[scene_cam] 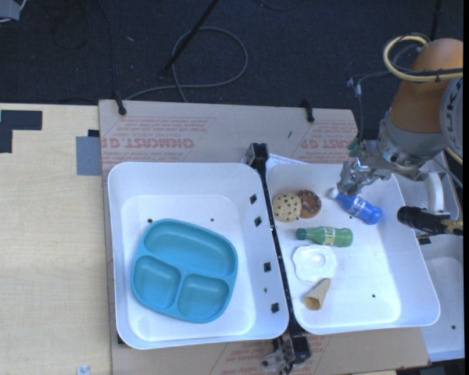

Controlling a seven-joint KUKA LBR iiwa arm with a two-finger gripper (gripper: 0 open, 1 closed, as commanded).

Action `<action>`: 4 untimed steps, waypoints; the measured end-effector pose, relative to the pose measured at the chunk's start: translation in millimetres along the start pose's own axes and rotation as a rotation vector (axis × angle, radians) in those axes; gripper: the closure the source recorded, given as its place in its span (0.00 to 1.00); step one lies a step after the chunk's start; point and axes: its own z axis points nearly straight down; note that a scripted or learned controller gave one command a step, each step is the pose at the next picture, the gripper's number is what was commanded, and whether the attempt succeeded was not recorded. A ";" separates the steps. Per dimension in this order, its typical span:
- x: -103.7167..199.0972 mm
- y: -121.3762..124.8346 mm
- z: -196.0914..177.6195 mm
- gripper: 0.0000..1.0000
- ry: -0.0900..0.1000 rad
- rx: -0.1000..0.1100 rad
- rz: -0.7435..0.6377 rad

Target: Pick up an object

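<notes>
White plastic is lining the right bin, and nearest the camera in it a cone is lying beside a fried egg; the left bin is carrying a blue tray. Further back a green bottle is lying on its side, then two cookies. Farthest, the blue bottle is lying tilted near the back right of the bin, small, with a paler cap end. The tool is hovering just over its upper end; whether it is apart or together I cannot tell. Closing well probably means dropping squarely across the bottle's middle, since a round body could be rolling away from an end grip
</notes>
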 end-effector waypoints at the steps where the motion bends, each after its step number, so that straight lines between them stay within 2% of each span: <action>1: 60.5 -3.8 0.9 1.00 0.001 0.000 -0.001; 2: 121.6 -6.1 -4.4 1.00 0.001 0.001 -0.001; 3: 168.6 -2.4 -18.1 1.00 0.000 -0.002 0.000; 4: 223.2 12.1 -10.6 1.00 -0.001 -0.001 0.000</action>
